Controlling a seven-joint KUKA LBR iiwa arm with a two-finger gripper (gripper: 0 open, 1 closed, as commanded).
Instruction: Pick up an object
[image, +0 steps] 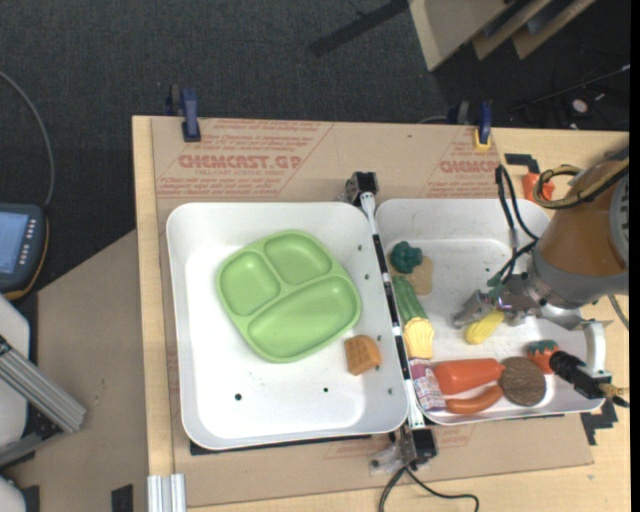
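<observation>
Gripper (487, 310) finger state cannot be told; centre squarely over small corn piece (485, 325) in right bin (455, 215) before lifting.

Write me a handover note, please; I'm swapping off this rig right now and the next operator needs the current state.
Gripper: low in the right bin, fingers around a small yellow corn piece; whether it is lifted is unclear.
Right bin also holds a corn cob, a teal toy, an orange carrot, a red sausage and a brown patty.
Left bin: green divided plate, a tan bread piece.
Done: gripper is at an object. Left: confirm the grasp, then lift it clear.
</observation>
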